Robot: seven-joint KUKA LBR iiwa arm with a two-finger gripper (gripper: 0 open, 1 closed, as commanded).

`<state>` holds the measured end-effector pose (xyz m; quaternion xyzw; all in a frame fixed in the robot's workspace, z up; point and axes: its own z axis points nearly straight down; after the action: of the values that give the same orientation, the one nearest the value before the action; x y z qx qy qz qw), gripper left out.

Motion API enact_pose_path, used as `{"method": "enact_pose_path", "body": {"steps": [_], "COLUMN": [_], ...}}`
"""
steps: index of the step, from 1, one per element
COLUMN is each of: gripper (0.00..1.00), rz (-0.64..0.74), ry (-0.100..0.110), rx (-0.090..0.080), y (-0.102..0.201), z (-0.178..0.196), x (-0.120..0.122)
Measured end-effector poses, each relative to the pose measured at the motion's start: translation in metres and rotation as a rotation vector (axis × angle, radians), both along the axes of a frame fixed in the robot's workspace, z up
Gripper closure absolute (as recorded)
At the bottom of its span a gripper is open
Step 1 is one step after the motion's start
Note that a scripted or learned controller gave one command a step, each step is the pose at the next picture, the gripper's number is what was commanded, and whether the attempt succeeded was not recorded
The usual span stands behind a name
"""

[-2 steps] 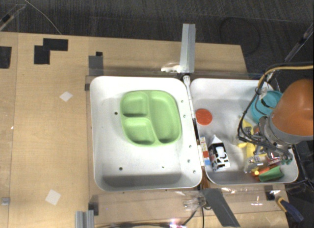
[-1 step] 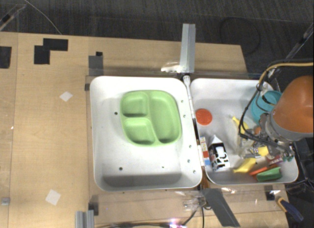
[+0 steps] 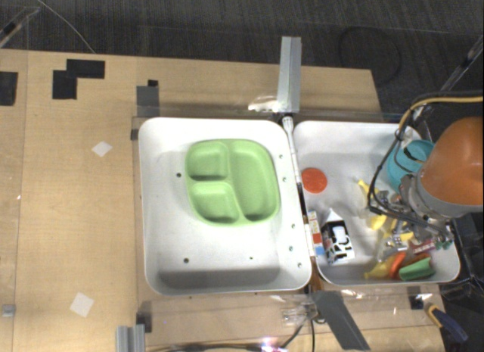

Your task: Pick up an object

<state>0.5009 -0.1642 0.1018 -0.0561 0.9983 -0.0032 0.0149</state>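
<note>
A robotics lab: a plywood bench [image 3: 68, 214] bearing two white bins [image 3: 162, 267], cables, and metal brackets [image 3: 290, 70].

I see the divided tray [image 3: 231, 180] lying in the left bin [image 3: 162, 267]. Right of that tray, in the right bin [image 3: 340, 140], sit a disc [image 3: 314, 180] and, nearer me, a small box [image 3: 337, 242]. The arm [image 3: 454, 169] hangs over the far-right side.

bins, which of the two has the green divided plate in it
The left bin: the green three-compartment plate lies in it. The right bin instead holds small items, such as an orange disc.
</note>
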Motion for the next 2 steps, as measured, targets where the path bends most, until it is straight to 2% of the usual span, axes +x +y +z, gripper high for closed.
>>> {"method": "enact_pose_path", "body": {"steps": [1, 2], "gripper": [0.00, 0.00], "rz": [0.023, -0.001], "ry": [0.016, 0.013], "rx": [0.003, 0.002], "y": [-0.040, 0.004], "z": [-0.012, -0.011], "x": [0.035, 0.010]}}
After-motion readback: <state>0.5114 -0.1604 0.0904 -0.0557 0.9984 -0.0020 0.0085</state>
